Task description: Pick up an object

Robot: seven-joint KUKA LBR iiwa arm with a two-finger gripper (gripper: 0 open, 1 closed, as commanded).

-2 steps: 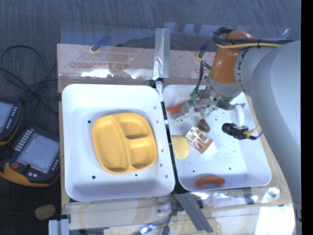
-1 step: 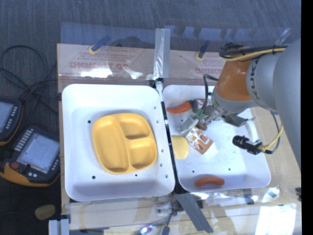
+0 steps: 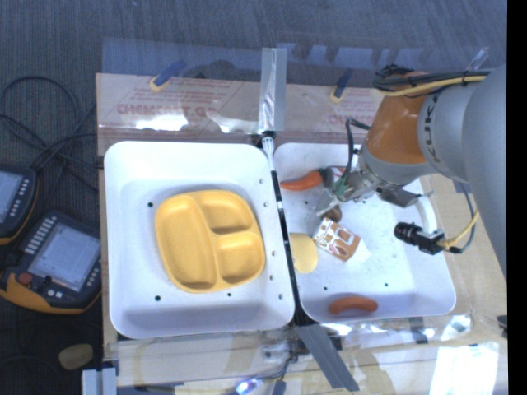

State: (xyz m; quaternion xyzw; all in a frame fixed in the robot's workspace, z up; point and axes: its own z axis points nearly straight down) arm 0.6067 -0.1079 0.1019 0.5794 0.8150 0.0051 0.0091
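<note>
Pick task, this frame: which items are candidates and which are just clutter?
In play:
- gripper, low in the right bin
- carrot
- patterned packet
- pale yellow round piece
- sausage

Lying about:
- yellow divided tray in the left bin
- handheld controllers on the floor

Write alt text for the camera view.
A grey robot arm reaches from the right, its pincer low over the right bin near a carrot, a patterned packet, a pale yellow round piece and a sausage. The left bin holds a yellow divided tray.
</note>
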